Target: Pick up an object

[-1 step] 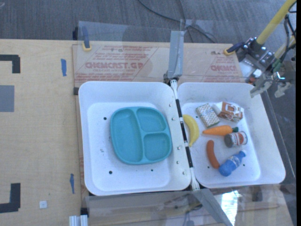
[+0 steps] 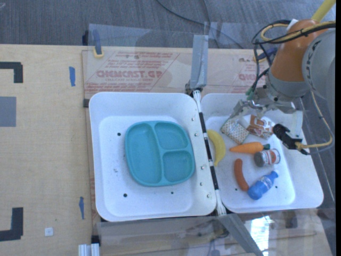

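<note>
Two white bins sit side by side on the bench, and from where I stand the nearest things lie in the right bin [image 2: 306,191]. Closest to me there is a blue bottle [image 2: 263,186], lying tilted toward the bin's near corner. Just left of it lies a red-orange sausage [image 2: 241,174], pointing roughly front to back. A little further in, a small can [image 2: 267,157] with a red and white label rests on its side, just below a carrot [image 2: 249,148] that lies crosswise. A banana [image 2: 216,144] curves along the bin's left wall, beside the divider.

Further back, a patterned packet [image 2: 235,129] lies near a small red and white box [image 2: 260,126]. The gripper [image 2: 254,105] hangs over the far part of this bin, above those two; I cannot tell from here whether its jaws are spread or pressed together, and nothing shows between them. The grey arm with its orange band [image 2: 296,49] rises behind it on the right.

In the left bin [image 2: 106,196] a teal divided plate [image 2: 160,152] lies flat near the middle, three compartments facing up.

Beyond both bins, a cardboard sheet [image 2: 133,71] with red print lies on the bench.
</note>
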You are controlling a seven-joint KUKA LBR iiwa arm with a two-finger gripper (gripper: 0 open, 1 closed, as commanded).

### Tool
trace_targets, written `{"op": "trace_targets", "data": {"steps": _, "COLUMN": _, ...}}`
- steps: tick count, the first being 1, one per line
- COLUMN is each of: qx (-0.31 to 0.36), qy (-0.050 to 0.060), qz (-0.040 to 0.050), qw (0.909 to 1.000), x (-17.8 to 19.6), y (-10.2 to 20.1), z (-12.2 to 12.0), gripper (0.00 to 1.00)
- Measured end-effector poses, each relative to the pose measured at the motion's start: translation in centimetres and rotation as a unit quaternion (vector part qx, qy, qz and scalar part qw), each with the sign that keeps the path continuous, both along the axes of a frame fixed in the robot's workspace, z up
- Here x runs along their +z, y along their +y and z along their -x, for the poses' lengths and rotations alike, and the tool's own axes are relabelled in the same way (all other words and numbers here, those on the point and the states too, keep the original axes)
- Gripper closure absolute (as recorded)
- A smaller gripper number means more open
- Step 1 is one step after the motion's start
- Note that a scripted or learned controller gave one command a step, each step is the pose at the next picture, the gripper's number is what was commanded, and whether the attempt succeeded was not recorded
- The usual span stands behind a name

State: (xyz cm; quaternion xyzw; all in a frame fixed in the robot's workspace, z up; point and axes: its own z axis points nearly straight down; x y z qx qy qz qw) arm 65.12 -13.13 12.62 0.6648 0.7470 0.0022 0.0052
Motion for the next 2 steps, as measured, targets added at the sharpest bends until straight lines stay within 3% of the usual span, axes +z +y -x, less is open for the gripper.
{"op": "trace_targets", "data": {"steps": 1, "qx": 0.026, "qy": -0.006, "qz": 0.0005, "qw": 0.9996, "x": -2.1, "y": -1.9, "z": 1.1, "gripper": 0.0}}
{"op": "trace_targets", "data": {"steps": 2, "qx": 0.021, "qy": 0.006, "qz": -0.0015, "qw": 0.9998, "x": 1.1, "y": -7.7, "z": 8.9, "gripper": 0.0}}
